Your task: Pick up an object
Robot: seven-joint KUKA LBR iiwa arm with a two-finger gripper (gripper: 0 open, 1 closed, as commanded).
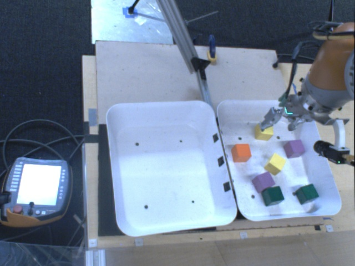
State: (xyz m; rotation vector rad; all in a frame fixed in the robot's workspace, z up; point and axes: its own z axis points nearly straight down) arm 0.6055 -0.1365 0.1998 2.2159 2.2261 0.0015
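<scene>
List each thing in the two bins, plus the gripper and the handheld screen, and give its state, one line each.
gripper: low over the upper yellow block
upper yellow block: under the gripper
orange block: resting loose
lower yellow block: tilted
purple blocks: resting apart
green blocks: near the front wall
handheld screen: lit

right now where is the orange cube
The orange cube sits in the right white bin, near its left wall, below-left of the yellow block by the gripper.
</scene>
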